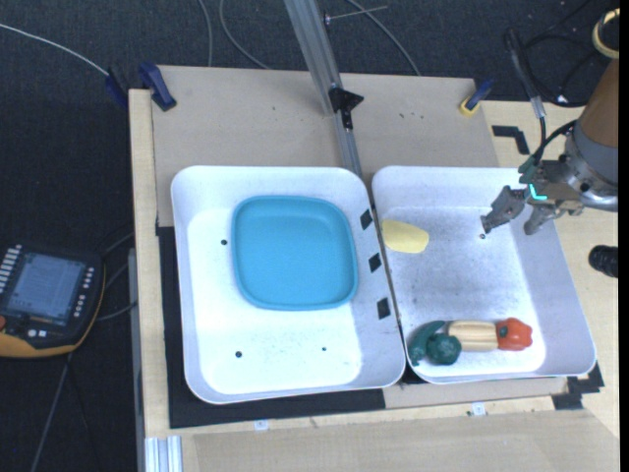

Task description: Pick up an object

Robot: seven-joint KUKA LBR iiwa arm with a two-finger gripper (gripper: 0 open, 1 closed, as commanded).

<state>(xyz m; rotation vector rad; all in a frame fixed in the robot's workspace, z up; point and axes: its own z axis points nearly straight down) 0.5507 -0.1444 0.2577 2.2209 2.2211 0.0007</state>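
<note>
Dark carpet with loose cables surrounds a pale wooden bench [256,116] that carries two shallow white bins side by side. The left bin [197,362] holds a square blue plate [295,252] with rounded corners, lying flat in the middle of the frame. The right bin [565,293] holds the small things. A yellow lump [405,236], smooth and rounded like a soft wedge, lies near the bin's upper left corner, its long axis running roughly left to right with the narrower end toward the right. Along the lower edge of the same bin lies a row of three items touching one another: a dark green piece [434,346] at the left, a tan cylinder [474,335] in the middle with its length running left to right, and a red piece [514,333] at the right end. The gripper [512,212] hangs over the upper right part of the right bin, its two dark fingers spread apart with nothing between them, well apart from the yellow lump and the row below. A handheld control screen [44,293] sits at the left edge of the frame.
</note>
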